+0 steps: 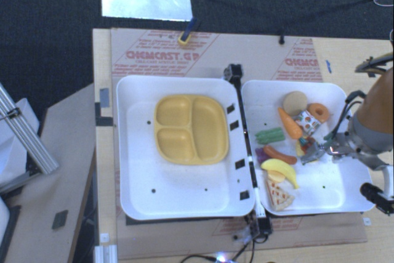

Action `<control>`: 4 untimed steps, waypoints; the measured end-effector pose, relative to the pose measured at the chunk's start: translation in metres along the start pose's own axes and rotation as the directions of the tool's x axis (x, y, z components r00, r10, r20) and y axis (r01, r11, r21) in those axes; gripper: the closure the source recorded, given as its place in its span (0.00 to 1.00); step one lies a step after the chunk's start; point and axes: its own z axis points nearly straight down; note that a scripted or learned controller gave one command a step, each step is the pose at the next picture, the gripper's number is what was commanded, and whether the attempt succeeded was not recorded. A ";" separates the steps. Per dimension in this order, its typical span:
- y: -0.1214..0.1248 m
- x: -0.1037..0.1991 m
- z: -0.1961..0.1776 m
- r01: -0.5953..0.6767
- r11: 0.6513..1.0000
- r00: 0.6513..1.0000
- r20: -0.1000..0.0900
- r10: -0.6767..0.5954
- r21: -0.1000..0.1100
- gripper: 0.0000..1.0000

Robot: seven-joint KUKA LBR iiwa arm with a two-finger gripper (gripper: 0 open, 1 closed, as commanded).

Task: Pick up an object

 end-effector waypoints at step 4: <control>0.007 -0.007 -0.065 0.002 1.000 1.000 0.003 -0.002 -0.009 1.00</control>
